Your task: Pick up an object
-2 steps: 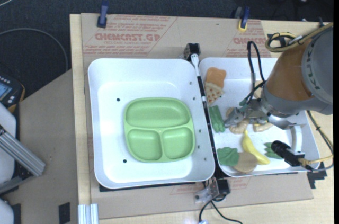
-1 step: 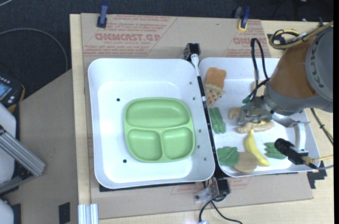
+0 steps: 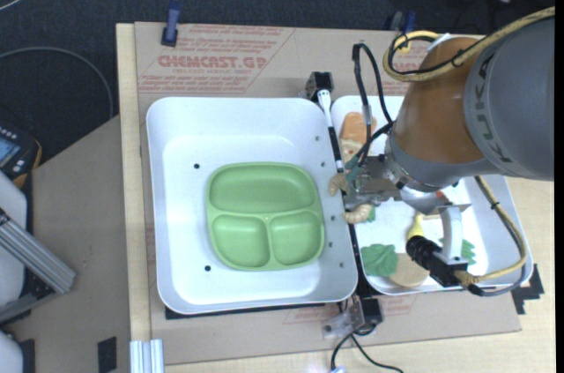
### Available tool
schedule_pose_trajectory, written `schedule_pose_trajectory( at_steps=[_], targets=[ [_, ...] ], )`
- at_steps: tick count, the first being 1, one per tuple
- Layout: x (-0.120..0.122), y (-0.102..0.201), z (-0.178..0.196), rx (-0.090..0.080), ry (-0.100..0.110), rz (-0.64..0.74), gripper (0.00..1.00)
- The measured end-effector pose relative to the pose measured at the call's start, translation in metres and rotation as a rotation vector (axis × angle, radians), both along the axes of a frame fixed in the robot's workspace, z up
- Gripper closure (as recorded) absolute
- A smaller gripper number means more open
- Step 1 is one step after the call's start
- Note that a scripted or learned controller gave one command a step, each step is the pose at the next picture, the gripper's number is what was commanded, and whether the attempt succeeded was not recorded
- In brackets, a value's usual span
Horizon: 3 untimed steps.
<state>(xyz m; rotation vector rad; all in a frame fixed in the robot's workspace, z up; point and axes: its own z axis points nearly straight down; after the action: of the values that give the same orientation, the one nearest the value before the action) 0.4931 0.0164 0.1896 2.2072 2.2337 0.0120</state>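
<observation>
While a green tray [image 3: 264, 215] (three compartments) sits in the left bin [image 3: 176, 142], the gripper [image 3: 357, 197] hangs right of that tray over the right bin [image 3: 480, 226], above a green leaf [image 3: 381, 258].

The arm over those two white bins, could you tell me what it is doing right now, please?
The grey and orange arm reaches in over the right bin, its wrist low above that bin's near-left part. Small items lie there, among them a green leafy piece and an orange-brown item at the far end. The left bin holds a green divided plate. Whether anything is gripped cannot be told from this view.
</observation>
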Motion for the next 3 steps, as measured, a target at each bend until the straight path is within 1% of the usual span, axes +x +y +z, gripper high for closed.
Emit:
schedule_pose_trajectory(
  at_steps=[1,2,3],
  targets=[
    [0.008,0.111,0.039,0.001,0.001,0.002,1.0],
    [-0.001,0.061,0.17,-0.003,-0.007,-0.014,1.0],
    [-0.015,0.068,0.13,-0.005,0.013,-0.012,1.0]
  ],
)
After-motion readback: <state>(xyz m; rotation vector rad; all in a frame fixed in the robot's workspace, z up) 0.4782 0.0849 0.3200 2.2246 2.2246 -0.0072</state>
